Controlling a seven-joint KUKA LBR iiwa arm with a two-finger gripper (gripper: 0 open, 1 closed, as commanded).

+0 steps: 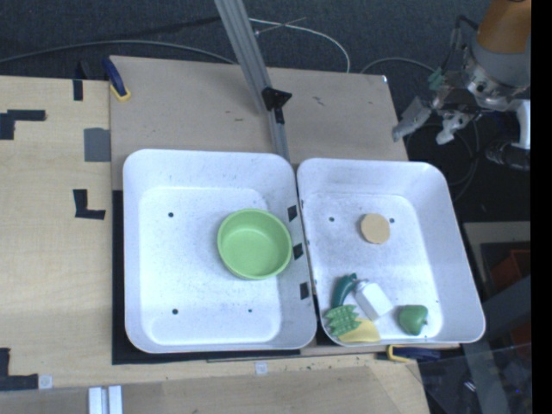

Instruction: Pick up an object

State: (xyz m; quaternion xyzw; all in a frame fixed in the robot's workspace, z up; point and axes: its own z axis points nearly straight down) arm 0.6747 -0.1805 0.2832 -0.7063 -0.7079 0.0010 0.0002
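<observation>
My gripper [429, 126] hangs above the bench beyond the far right corner of the right bin [448, 231]. It stands open with nothing between its fingers. In that bin lie a tan round disc [375, 228] near the middle and a cluster at the near edge. The cluster holds a dark green piece [344, 289], a white block [373, 300], a light green ridged piece [341, 321], a yellow piece [364, 334] and a small green lump [413, 319]. A green bowl [254, 244] sits upright in the left bin [155, 231].
A grey metal pole [246, 46] slants across the bench behind the bins, ending at a black clamp [276, 99]. Cables [319, 33] lie on the dark floor at the back. The wooden bench top [198, 102] stretches behind the bins.
</observation>
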